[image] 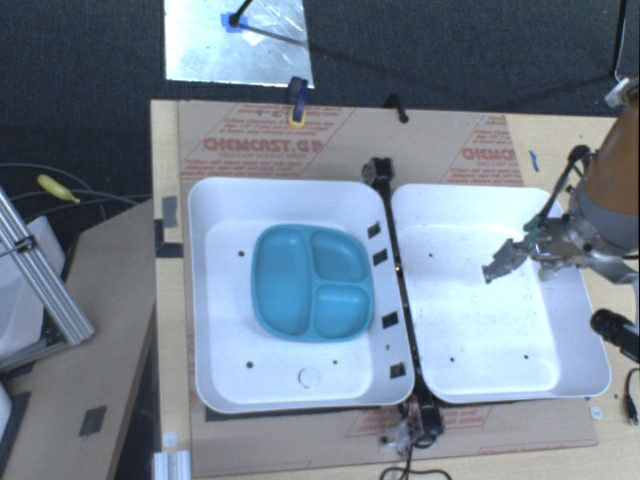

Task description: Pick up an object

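A blue three-compartment plate (310, 280) lies flat in the middle of the left bin (215, 268). A small white round piece (308, 376) rests on that bin's floor near its front edge. My gripper (500, 265) hangs over the right bin (470, 368), towards its right side, pointing left and down. I see nothing held at its tip. It is well apart from the plate, with the divider between the bins in the way.
Black clips (380, 258) run along the divider between the bins. A brown board (270, 143) lies under both bins. A yellow and blue tool (297, 103) sits at the back, beside a shiny sheet (235, 28). Cables (615, 333) trail at the right.
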Controlling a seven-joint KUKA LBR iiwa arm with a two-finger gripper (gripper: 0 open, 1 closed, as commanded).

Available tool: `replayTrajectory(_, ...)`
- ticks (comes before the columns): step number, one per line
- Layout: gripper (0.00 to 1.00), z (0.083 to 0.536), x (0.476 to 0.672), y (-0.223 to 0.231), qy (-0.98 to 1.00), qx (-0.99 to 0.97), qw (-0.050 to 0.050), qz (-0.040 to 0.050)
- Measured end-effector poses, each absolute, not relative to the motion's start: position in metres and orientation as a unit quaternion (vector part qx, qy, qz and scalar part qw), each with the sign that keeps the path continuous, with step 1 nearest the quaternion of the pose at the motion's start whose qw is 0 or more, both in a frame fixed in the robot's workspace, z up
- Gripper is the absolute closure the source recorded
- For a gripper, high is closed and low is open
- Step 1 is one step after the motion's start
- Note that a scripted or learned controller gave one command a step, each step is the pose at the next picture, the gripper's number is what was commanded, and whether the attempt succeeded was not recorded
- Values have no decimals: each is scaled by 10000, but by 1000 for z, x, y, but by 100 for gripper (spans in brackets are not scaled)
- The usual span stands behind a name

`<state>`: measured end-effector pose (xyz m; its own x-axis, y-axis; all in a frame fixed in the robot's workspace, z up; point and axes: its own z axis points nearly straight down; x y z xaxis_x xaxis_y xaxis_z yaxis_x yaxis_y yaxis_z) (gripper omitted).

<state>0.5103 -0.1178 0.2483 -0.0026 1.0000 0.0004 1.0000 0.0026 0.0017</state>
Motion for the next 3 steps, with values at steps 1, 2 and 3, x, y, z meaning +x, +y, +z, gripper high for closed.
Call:
replayTrajectory(1, 0, 182, 537, -47, 7109, 7033, -22, 2)
replayTrajectory(2, 0, 184, 554, 9, 7108, 7034, -1, 19)
replayTrajectory(3, 0, 319, 506, 6, 7091, 7050, 47, 62)
